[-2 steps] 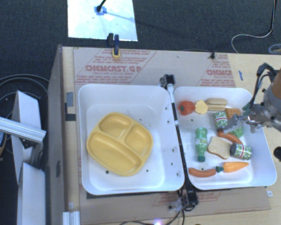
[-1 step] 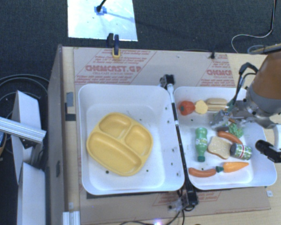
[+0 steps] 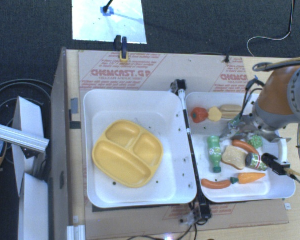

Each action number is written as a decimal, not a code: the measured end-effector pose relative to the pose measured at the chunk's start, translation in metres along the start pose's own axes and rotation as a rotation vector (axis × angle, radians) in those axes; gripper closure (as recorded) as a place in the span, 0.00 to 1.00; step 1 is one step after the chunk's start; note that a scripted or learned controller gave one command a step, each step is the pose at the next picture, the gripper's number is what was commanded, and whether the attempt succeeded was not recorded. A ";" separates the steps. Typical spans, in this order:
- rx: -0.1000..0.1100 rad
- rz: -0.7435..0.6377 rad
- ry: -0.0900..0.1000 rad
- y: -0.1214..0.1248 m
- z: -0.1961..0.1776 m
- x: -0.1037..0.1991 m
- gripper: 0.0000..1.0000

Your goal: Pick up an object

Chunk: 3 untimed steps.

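In the right bin, nearest first, lie a carrot, a sausage, toast, a green bottle, then a tomato. The left bin holds 1 yellow tray. My fingers hover above the toast; I cannot tell their spread.

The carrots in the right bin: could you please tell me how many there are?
2. One carrot lies along the right bin's front edge, beside the sausage. The other carrot lies mid-bin, just under the arm, which may hide more.
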State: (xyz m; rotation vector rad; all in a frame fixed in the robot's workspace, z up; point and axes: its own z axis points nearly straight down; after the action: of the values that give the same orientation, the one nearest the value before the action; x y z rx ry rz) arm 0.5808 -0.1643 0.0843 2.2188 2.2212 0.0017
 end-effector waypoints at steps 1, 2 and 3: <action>-0.002 -0.003 -0.001 0.062 -0.001 -0.029 0.00; 0.001 -0.004 0.001 0.030 0.000 0.016 0.00; 0.034 0.007 0.003 0.081 0.003 0.024 0.00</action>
State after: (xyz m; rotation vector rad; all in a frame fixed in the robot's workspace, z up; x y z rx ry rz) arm 0.6621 -0.1398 0.0817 2.2445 2.2322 -0.0334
